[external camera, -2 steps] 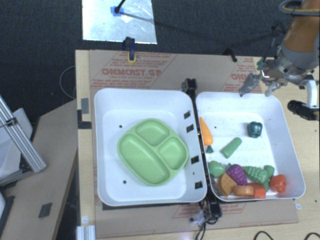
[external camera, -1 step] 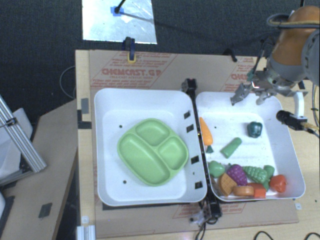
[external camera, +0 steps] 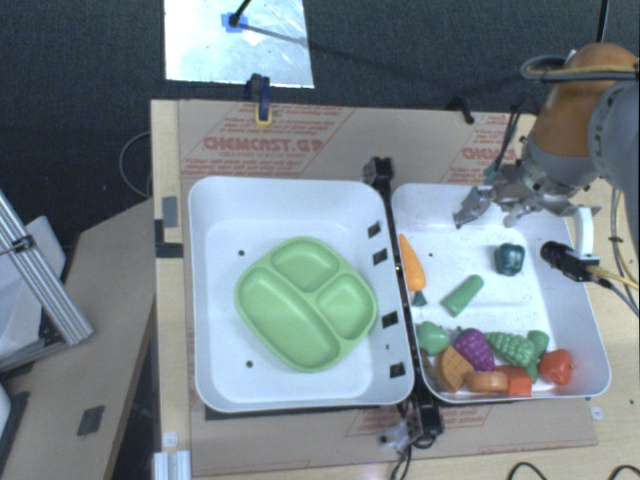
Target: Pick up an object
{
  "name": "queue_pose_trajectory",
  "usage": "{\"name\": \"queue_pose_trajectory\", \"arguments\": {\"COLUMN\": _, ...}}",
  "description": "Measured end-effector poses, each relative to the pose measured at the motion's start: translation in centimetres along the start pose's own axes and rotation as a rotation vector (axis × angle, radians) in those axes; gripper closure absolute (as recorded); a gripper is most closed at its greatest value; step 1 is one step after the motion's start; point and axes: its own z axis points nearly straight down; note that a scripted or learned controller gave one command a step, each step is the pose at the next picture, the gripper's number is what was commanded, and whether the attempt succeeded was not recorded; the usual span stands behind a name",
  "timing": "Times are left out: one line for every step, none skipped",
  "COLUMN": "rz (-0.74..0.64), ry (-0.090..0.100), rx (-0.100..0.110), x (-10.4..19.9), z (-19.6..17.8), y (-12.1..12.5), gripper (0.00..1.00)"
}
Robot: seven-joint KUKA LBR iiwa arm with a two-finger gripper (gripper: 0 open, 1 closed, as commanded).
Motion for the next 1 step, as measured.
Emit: {"name": "queue_pose_trajectory", "arguments": {"rz": 0.0, "ry": 0.0, "rx": 0.001, "x": -0.97, "z": 5.37, "y": 0.26, "gripper": 0.0}}
